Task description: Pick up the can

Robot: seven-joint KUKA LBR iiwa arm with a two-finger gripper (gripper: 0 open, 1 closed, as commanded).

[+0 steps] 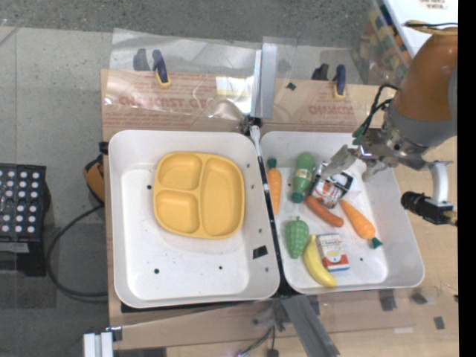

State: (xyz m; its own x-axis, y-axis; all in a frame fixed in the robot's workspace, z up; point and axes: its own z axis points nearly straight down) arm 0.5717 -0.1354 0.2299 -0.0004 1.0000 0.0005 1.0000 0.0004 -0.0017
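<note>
Bins sit side by side on the bench; the left shallow white bin (134, 266) holds a yellow plastic plate with three compartments (199, 194), lying near its upper middle; the right shallow white bin (394, 262) carries the rest of the items. The grey arm with an orange band (431, 88) reaches in from the right, and its two-finger gripper (335, 171) is down in the right bin's upper middle, directly over the small red-and-white metal can (327, 192); the fingers stand close against the can's top, but whether they are spread or pinching it cannot be told from this slant. The can lies tilted, just right of a green plastic bottle (303, 174) and touching the upper end of a red-orange carrot-like piece (324, 211); a second orange carrot (359, 222) lies just beside it to the right; a third orange carrot (274, 189) lies along the bin's left wall. Lower down sit a green bumpy vegetable (297, 236), a yellow banana (317, 264), and a small printed juice carton (332, 250) touching the banana.
</note>
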